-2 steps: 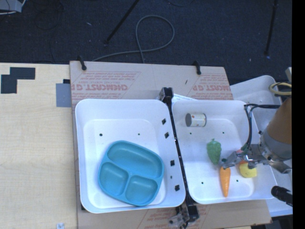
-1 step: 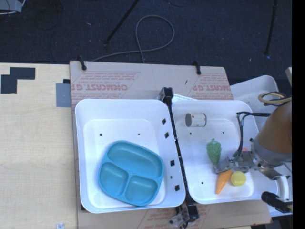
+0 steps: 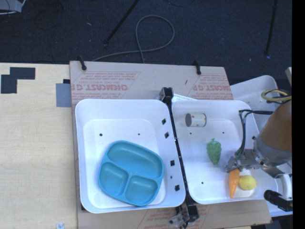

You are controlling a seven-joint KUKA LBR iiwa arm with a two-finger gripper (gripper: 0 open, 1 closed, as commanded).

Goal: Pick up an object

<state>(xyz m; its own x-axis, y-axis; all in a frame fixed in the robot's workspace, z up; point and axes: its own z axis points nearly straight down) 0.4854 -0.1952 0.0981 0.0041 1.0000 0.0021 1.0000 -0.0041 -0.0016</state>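
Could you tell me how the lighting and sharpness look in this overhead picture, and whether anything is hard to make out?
In the camera view, lighting is bright and even on the white bins, slightly washing them out; the floor behind is dark. The blue tray casts a soft shadow. The whole frame is mildly soft, and the end effector by the carrot blurs into shadow.

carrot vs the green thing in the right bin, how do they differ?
Colour: the carrot is orange, the green thing is green.
Shape: the carrot is long and tapers downward; the green thing is shorter and rounder.
Neighbours: the carrot lies against a yellow ball right by the gripper; the green thing lies apart, nearer the bin's middle.
Shared: both lie in the right bin.
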